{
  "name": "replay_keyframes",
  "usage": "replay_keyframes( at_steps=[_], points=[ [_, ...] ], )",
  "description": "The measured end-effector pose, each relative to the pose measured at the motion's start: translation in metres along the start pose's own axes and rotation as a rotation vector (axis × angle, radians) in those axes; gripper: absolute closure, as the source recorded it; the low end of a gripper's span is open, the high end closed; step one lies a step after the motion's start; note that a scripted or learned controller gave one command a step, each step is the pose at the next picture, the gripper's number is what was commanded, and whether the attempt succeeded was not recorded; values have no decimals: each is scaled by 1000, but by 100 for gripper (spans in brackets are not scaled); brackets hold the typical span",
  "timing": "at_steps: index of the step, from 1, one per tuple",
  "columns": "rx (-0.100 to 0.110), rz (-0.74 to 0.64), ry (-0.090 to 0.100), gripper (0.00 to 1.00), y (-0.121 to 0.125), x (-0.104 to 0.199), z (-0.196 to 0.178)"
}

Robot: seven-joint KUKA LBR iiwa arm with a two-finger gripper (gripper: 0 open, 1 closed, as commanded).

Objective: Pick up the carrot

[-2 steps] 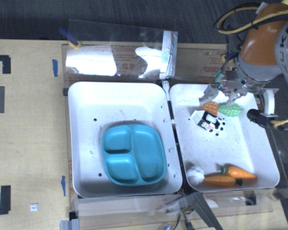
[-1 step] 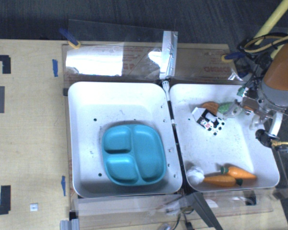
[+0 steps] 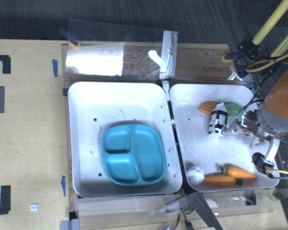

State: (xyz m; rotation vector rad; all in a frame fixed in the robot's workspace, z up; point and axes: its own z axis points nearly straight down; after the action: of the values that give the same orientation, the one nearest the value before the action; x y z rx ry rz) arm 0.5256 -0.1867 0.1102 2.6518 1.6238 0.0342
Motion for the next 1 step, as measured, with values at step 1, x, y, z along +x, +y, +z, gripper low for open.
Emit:
replay_keyframes(
  at_steps=[1],
  points=[
    [32, -110, 1, 0, -55, 9, 21]
  ],
)
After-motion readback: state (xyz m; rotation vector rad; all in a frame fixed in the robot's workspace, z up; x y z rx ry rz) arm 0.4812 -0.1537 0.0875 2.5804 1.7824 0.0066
